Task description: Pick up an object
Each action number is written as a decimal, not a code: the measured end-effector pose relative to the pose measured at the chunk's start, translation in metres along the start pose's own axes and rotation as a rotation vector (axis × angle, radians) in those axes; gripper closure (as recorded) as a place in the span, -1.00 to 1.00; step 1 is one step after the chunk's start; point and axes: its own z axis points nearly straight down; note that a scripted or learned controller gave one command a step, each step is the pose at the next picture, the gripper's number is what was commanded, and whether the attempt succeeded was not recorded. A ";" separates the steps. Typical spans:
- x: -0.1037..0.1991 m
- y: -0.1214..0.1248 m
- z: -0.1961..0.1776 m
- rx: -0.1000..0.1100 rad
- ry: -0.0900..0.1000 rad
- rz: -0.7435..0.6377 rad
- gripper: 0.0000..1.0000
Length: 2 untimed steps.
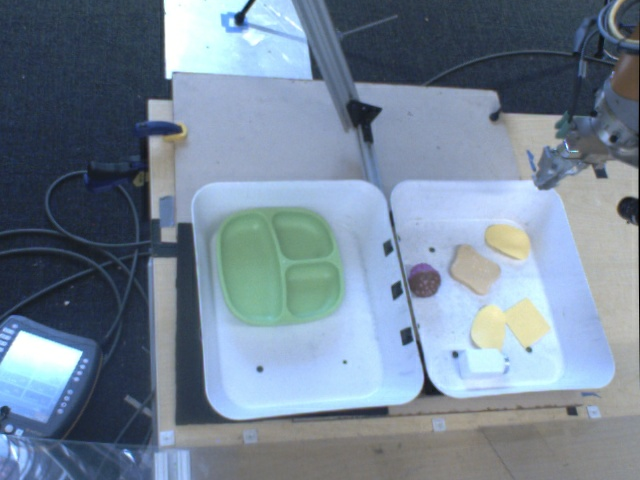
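The right bin [575, 268] holds several small food pieces: a yellow lemon-shaped piece [508, 240], a tan bread slice [474, 269], a dark purple round piece [424, 280], a yellow round slice [489, 327], a yellow cheese square [527, 321] and a white block [485, 361]. My gripper [550, 173] hangs over the bin's far right corner, above and to the right of the lemon-shaped piece. Nothing shows between its tips.
The left bin [215, 368] holds a green divided tray [279, 265]. A slanted metal pole [330, 48] crosses the board behind the bins. Cables and a pendant [40, 373] lie on the floor at the left.
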 end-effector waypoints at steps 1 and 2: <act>0.045 -0.016 0.008 0.005 0.002 -0.001 1.00; 0.098 -0.027 0.006 0.005 0.003 -0.003 1.00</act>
